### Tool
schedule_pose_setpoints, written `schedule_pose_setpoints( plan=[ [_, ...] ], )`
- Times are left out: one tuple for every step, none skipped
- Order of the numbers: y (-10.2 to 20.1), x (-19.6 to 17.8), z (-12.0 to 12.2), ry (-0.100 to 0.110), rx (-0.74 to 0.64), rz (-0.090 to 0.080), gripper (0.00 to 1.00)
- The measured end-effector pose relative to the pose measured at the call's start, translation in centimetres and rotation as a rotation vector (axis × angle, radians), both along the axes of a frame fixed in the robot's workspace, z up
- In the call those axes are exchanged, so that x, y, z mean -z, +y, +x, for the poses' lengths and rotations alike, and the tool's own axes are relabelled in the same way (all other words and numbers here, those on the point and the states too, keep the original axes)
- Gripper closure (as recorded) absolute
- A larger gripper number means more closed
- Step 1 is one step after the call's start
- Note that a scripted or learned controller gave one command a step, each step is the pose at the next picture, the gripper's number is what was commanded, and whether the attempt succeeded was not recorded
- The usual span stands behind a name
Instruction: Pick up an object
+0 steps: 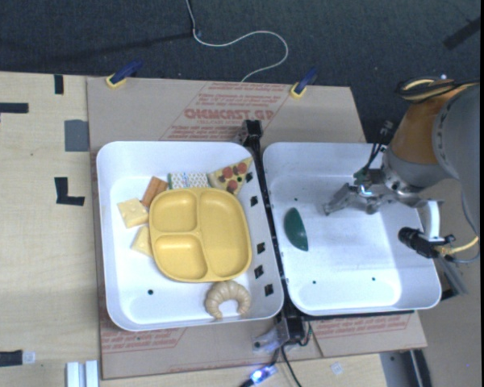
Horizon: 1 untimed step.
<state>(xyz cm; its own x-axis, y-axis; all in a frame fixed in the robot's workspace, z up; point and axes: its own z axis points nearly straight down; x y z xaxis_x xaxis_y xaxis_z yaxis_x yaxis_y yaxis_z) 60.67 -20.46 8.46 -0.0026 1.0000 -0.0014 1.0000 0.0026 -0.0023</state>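
1 dark green oval plastic object (296,228), long axis near-vertical in view, is recorded lower-left of the gripper (332,208), its fingers spread open, nothing held.

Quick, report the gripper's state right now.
Gripper: over the right bin, apart from the dark green object; whether it is open or closed cannot be told.

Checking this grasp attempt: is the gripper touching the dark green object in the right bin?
Apart. The camera view shows bare white bin floor between the gripper and the dark green object.
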Motion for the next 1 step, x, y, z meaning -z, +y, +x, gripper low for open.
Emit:
schedule_pose_setpoints(
  plan=[
    [0.07,-1.26,0.10,-0.003,-0.001,0.000,1.00]
  ],
)
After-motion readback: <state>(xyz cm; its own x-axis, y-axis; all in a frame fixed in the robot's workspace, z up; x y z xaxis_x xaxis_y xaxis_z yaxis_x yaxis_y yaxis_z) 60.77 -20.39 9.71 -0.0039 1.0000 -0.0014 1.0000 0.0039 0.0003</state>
